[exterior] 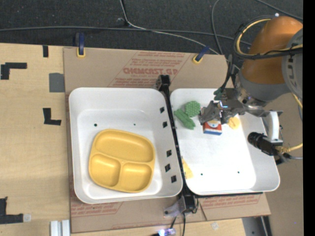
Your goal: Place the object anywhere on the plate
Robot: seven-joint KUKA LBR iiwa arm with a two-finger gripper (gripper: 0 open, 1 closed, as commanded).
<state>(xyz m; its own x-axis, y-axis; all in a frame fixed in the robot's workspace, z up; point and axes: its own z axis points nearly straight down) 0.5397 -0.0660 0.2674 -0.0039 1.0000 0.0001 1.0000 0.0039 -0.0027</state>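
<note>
A yellow plate (123,149) with three compartments lies in the left white bin (81,107). In the right bin (221,171), a small red, white and blue object (212,128) sits near the back. My gripper (215,114) hangs directly over it, at its far edge, and partly covers it. I cannot see whether it is touching the object. A green knobbly object (188,113) lies just left of the gripper, near the divider between the bins.
A small yellow piece (234,123) lies right of the gripper, under the wrist. Another yellow scrap (187,170) rests against the right bin's left wall. Black clips (170,154) line the divider. Cables hang around the arm.
</note>
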